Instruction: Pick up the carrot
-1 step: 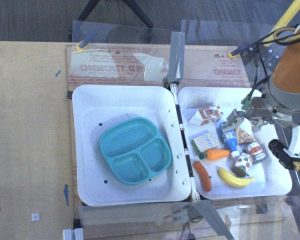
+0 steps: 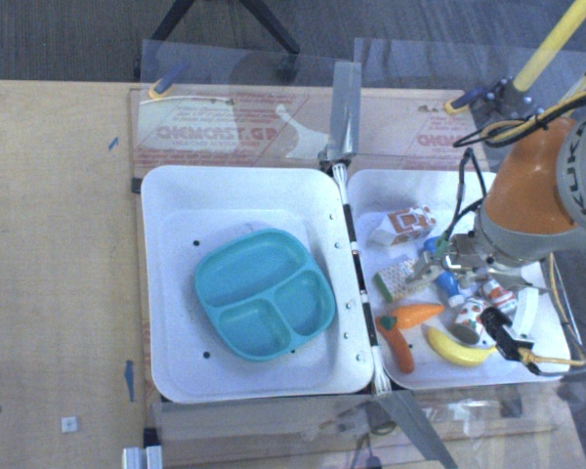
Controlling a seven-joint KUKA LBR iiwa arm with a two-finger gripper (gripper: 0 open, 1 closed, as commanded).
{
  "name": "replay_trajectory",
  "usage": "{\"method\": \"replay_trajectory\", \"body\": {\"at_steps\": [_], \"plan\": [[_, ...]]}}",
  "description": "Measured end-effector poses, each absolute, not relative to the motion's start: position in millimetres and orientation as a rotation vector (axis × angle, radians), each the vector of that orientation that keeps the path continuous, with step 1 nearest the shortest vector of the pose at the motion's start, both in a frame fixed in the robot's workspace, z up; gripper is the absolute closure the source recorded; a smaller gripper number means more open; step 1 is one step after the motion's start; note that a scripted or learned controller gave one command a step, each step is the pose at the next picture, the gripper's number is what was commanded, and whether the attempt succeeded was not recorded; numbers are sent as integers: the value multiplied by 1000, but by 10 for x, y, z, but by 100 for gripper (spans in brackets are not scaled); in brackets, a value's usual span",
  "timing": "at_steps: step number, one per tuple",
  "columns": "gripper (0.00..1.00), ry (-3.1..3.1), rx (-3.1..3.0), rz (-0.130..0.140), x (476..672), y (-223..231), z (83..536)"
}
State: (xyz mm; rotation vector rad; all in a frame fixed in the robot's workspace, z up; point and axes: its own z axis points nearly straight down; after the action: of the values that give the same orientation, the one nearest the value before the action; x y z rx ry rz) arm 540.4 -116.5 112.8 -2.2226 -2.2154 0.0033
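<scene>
Two shallow white bins sit side by side on a light wooden bench (image 2: 49,262), dark carpeted floor beyond its far edge, black chair legs (image 2: 230,3) up top. Clear plastic sheet with red print lies behind the bins.

Left bin (image 2: 166,203): one teal divided plate (image 2: 264,294), three compartments, near the bin's middle, slightly toward the front right.

Right bin (image 2: 371,189): cluttered. Small white-and-orange carton (image 2: 402,227) near the back left. Flat greenish packet (image 2: 397,277) toward the middle. Carrot (image 2: 417,315) lies in the front left part, orange, lengthwise left-right, green end toward the divider. Second orange-red piece (image 2: 400,348) just in front of it, angled toward the front edge. Banana (image 2: 457,348) at front centre, just right of the carrot, close to touching. Small blue and red-white items (image 2: 469,313) packed between banana and arm; too small to name.

Arm enters from the right, orange band (image 2: 527,198) above the wrist, cables and a yellow rod (image 2: 557,32) behind. Gripper (image 2: 456,262) is low over the right bin's middle, behind and right of the carrot, near but apart. Cannot tell how its jaws stand; nothing visibly held. Carrot rests on the bin floor.
</scene>
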Motion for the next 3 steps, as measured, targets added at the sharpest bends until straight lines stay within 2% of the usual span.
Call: {"method": "replay_trajectory", "body": {"at_steps": [1,2,3], "plan": [[0,-2134,-2309,-34,5423,-1660,1004],[0,-2197,-2249,-22,6141,-1857,1037],[100,-2201,-2250,-16,6148,-1875,1114]]}}
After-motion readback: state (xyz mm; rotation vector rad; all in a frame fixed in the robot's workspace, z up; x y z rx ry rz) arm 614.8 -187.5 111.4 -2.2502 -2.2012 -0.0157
